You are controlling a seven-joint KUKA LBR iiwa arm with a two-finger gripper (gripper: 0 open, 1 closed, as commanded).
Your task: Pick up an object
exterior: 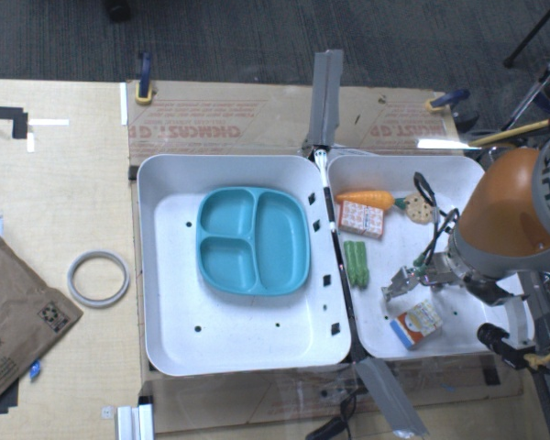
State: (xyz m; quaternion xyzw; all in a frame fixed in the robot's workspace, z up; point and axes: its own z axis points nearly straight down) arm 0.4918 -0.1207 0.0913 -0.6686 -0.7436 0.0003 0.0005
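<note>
packet [419,324] lies just below fingers [401,287] (right bin [385,337]).

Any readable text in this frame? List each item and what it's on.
"CHEMCAST GP", upside down, red, printed twice: cardboard sheet behind the bins.
"BOX", partly cut off: brown cardboard box at left edge.
Red-and-white packet in the right bin: print too small to read.
Small packet near the end effector: unreadable.
</note>
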